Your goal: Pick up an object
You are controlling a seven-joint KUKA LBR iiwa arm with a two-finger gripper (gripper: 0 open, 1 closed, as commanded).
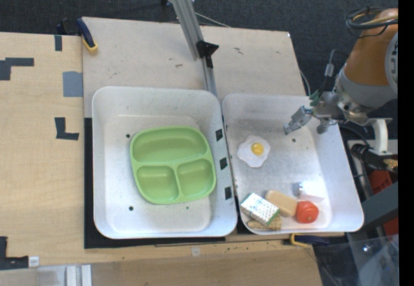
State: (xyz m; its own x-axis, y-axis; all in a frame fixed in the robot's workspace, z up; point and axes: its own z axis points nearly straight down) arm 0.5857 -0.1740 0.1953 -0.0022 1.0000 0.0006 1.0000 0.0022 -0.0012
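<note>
In the right bin (336, 168) lie a toy fried egg (253, 151), a green-and-white box (259, 208), a tan block (282, 202) and a red tomato-like piece (307, 212). My gripper (299, 120) hangs over the bin's upper right part, right of and above the egg, with nothing visible between its fingers. The grey arm with its orange band (370, 65) reaches in from the right.
The left bin (107, 149) holds a green divided plate (173, 164). A small grey object (297, 187) lies near the tomato piece. A metal pole (187, 13) slants down to the divider between the bins. A blue-and-yellow clamp (86, 35) sits at the bench's back left.
</note>
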